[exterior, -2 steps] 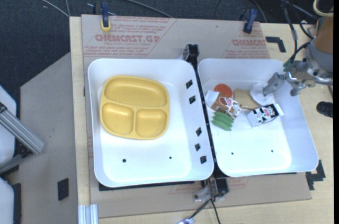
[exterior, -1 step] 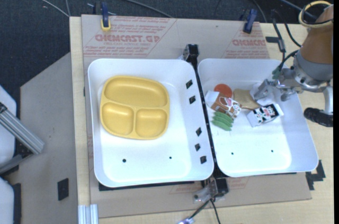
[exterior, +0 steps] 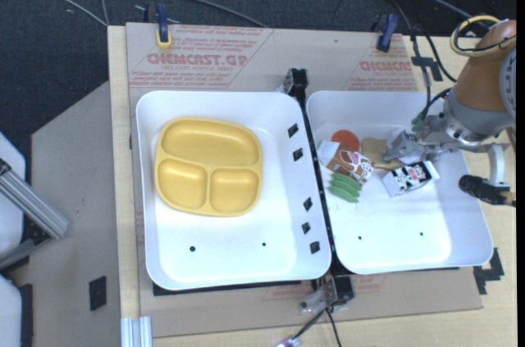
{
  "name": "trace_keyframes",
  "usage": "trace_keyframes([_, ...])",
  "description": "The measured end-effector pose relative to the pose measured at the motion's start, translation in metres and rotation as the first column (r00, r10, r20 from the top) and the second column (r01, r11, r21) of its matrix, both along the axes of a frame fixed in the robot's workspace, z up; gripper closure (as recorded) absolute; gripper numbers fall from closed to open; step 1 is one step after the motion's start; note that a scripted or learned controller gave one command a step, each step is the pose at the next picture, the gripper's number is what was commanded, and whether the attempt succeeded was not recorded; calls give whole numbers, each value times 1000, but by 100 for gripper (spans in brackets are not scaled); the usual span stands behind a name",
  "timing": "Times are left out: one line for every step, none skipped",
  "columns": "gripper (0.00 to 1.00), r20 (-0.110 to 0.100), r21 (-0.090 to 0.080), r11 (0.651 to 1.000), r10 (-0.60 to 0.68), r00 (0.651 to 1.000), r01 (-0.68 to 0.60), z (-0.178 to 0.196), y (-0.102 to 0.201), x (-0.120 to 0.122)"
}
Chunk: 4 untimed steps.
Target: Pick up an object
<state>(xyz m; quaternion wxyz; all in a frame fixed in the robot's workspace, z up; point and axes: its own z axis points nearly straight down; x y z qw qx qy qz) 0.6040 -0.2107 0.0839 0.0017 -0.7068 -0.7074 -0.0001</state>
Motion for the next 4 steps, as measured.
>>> trace_keyframes([100, 4, 1, 1000, 3, 1000, -3, 12, 1, 2])
trace_keyframes([100, 4, -3, 1000, 1, 1000, -1, 54, 1, 8])
trace_keyframes([100, 4, -3, 1000, 1, 1000, -1, 95, 2, 12])
trace_keyframes([100, 3, -3, 1000, 1, 1000, -1, 123, 2, 14])
